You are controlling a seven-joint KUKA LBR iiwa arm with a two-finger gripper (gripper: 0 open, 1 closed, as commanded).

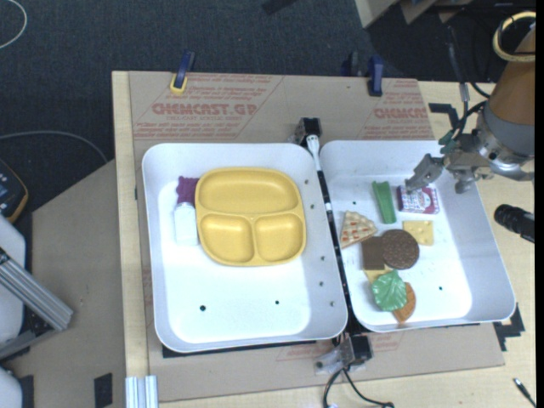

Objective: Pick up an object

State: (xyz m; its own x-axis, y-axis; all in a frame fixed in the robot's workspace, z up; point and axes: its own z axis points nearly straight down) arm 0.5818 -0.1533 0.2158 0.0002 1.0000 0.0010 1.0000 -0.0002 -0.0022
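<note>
Red-and-white packet lies in right bin, just right of green stick. Gripper hangs over packet's upper edge; finger spread cannot be told, nothing seen clasped. Yellow cracker just below packet. Brown cookie lower left.

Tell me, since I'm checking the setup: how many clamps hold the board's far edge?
2: a yellow clamp on the far edge above the left bin, and a blue clamp above the right bin. Others may be hidden.
</note>
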